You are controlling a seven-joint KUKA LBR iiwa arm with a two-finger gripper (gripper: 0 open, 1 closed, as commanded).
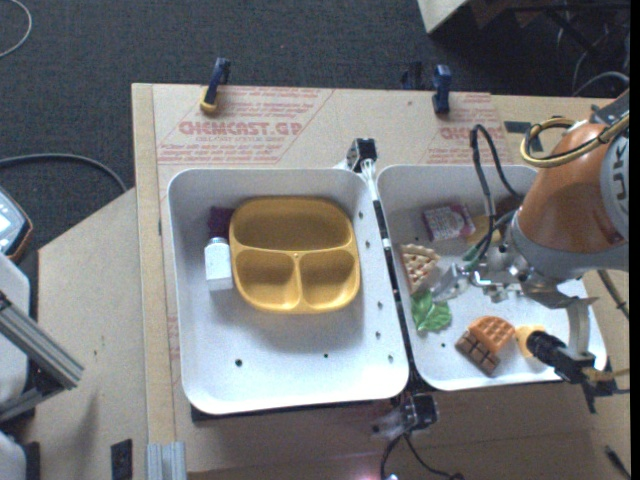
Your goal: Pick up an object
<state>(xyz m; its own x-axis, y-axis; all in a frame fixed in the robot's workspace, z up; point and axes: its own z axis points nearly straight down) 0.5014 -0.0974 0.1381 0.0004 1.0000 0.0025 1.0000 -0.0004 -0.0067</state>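
Claw low over the right bin, nothing visibly picked up.

From where I stand, the grey arm reaches in from the right and its claw point(452, 276) hangs low in the right bin point(440, 380), just above a green leaf point(432, 314) and beside a tan lattice wedge point(418, 261). I cannot tell whether the claw is open or closed, and I see nothing gripped in it. A brown waffle point(486, 342) lies near the bin's front edge, and a pink-and-white packet point(447, 221) sits towards the back. In the left bin point(290, 368) a yellow divided plate point(295, 253) takes the middle, with a small white bottle point(218, 264) touching its left side and a purple thing point(220, 218) just behind the bottle. Both bins rest side by side on the worktop point(150, 268).
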